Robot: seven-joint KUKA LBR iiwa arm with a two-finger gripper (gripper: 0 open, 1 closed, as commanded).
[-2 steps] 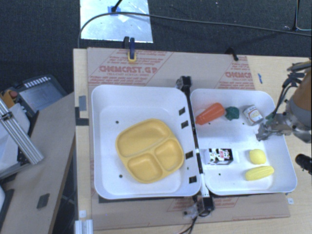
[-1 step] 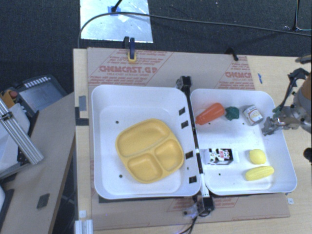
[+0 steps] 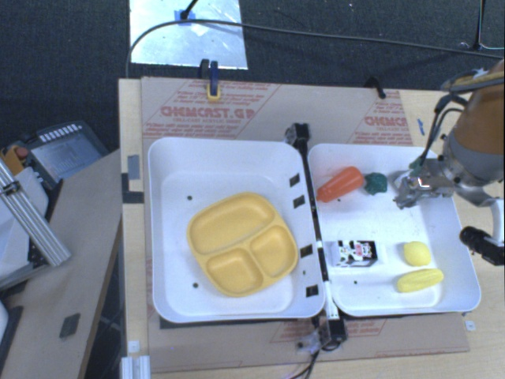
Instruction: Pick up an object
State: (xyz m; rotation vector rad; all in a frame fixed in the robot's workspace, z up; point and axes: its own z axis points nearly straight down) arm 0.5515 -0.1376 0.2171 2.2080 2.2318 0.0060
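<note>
**Mara:** Where did things stand in the right bin (image 3: 465, 294)?

**Joss:** The gripper (image 3: 416, 185) hung over its far side, just right of the toy carrot (image 3: 341, 183) with its green top. I could not tell how the claw was set; it was too small and blurred. Nothing showed between its tips, so I judged the pick not yet made.

**Mara:** And the candidates?

**Joss:** The carrot lay nearest, tilted, green end toward the arm. A yellow lemon (image 3: 417, 253) and a yellow banana-like piece (image 3: 419, 280) sat close together at the near right, and a small black-and-white carton (image 3: 357, 252) lay near the divider. (The left bin (image 3: 170, 290) held a yellow divided tray (image 3: 241, 243), well apart from the arm.)

**Mara:** How would you have done it well?

**Joss:** I'd have gone for the carrot: centre over the orange body, turn the wrist so the tips straddle its narrow width, descend straight, and close only once low enough. Grabbing the leafy end risked a slip.
</note>
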